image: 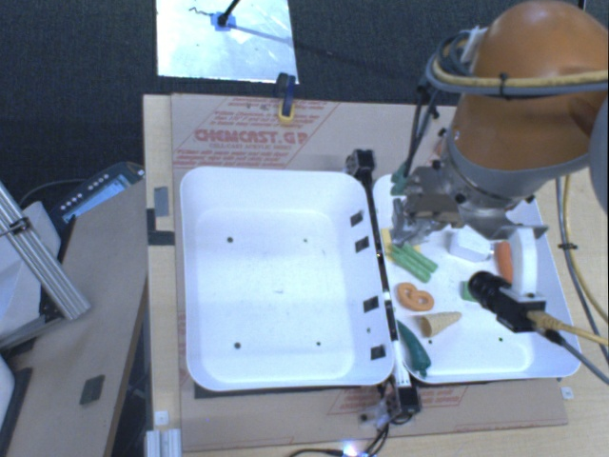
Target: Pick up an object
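My gripper [409, 228] hangs over the right bin [533, 350], toward that bin's ten o'clock corner, close to the wall it shares with the left bin [276, 284]; from this slant I cannot tell whether it is wide or narrow, and I see nothing held in it. The things I could pick all lie in the right bin. A green ridged piece [416, 261] sits just at my six o'clock, near the gripper. Further toward six come an orange pretzel shape [414, 298], a tan cone [439, 324] and a dark green piece [415, 351] by the bin's seven o'clock corner. An orange carrot [502, 261] lies at the bin's three o'clock.
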Motion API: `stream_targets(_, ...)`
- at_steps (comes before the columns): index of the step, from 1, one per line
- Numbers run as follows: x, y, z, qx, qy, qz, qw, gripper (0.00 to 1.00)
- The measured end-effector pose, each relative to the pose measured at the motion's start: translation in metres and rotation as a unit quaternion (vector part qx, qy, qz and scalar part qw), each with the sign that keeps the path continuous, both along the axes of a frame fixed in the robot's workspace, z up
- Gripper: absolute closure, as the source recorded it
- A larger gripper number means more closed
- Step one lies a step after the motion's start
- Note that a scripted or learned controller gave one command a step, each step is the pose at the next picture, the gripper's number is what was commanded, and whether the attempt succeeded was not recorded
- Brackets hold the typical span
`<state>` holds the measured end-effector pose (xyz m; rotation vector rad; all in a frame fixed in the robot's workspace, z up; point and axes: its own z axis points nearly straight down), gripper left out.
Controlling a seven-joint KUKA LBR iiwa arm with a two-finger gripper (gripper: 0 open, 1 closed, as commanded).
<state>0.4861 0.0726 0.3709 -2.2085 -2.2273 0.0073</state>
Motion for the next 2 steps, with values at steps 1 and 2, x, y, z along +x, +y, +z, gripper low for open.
stream_targets(1, 0.001, 0.03, 0.174, 0.0031, -0.014, 0.0, 0.9999, 1.0)
stream_targets(2, -0.001, 0.064, -0.084, -0.0018, 0.004, -0.003, 1.0, 1.0)
